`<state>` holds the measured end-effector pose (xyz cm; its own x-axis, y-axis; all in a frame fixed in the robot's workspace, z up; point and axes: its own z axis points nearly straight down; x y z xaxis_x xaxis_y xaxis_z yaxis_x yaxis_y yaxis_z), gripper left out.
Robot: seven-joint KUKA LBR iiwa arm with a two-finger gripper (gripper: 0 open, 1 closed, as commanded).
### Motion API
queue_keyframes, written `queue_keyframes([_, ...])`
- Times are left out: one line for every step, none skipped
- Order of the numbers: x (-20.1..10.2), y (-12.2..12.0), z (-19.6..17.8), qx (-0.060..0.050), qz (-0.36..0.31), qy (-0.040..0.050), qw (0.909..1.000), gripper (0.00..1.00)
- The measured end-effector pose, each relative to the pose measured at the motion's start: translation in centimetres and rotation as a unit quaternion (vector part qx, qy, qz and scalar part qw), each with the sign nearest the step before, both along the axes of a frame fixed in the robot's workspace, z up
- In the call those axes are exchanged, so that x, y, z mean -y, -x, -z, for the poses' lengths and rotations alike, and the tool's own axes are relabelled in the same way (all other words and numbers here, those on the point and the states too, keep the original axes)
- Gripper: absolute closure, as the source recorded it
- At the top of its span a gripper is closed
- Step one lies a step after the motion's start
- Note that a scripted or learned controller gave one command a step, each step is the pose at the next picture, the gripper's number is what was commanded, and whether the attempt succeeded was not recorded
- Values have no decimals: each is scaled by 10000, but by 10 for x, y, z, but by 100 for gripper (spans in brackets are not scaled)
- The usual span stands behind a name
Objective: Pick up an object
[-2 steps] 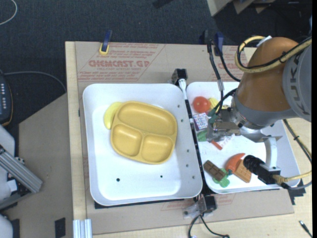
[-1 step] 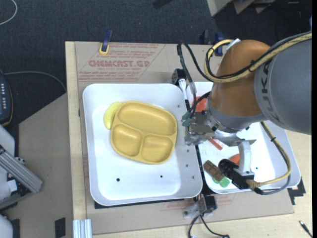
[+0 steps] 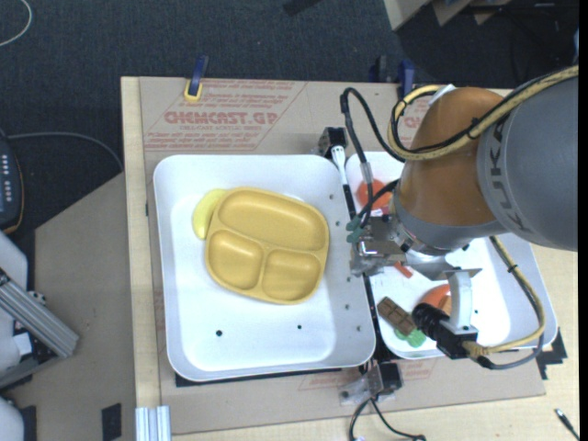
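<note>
The gripper [image 3: 381, 251] hung low over the right bin [image 3: 514, 310] at centre-right of the frame; whether it was open or closed could not be told. The nearest candidate, a brown block [image 3: 396, 314], lay just below it, its long axis slanting down-right.

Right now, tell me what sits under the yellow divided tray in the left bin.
A pale yellow object pokes out from beneath the yellow divided tray at its upper left edge, lying on the left bin floor. The tray covers the rest, so its full shape stays hidden.
</note>
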<state>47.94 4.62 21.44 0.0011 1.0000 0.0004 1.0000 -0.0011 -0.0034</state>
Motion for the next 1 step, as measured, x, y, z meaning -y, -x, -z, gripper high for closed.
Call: queue_keyframes([-6, 4, -6, 17, -11, -1, 10000, 100])
